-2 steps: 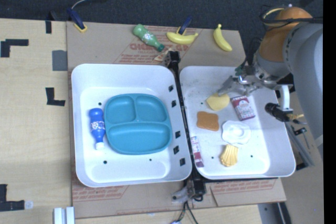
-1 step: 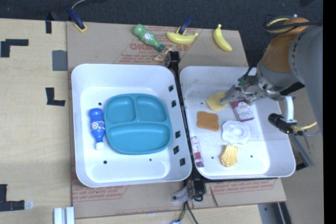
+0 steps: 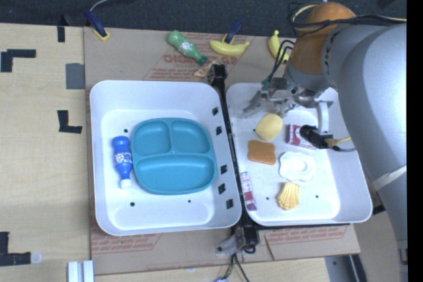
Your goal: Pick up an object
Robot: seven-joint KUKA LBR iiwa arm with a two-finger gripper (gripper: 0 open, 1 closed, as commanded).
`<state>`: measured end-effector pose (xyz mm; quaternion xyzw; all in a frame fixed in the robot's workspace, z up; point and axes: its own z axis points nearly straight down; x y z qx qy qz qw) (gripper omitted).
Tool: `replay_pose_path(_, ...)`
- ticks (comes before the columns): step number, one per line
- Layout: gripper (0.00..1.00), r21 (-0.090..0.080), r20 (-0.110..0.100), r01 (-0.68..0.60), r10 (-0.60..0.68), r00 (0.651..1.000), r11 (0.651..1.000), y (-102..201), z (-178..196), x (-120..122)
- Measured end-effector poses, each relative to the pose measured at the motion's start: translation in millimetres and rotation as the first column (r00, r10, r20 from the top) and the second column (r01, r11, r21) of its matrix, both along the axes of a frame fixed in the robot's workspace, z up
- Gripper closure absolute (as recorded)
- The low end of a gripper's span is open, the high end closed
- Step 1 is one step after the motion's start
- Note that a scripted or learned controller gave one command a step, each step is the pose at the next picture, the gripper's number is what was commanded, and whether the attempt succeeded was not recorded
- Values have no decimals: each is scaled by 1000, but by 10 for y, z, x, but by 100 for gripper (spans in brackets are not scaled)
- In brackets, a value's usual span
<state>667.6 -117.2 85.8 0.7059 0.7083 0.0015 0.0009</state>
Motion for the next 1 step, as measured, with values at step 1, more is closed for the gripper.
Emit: replay_pose_path(1, 0, -3, 0, 2, -2, 1000, 1000, 30, 3, -188)
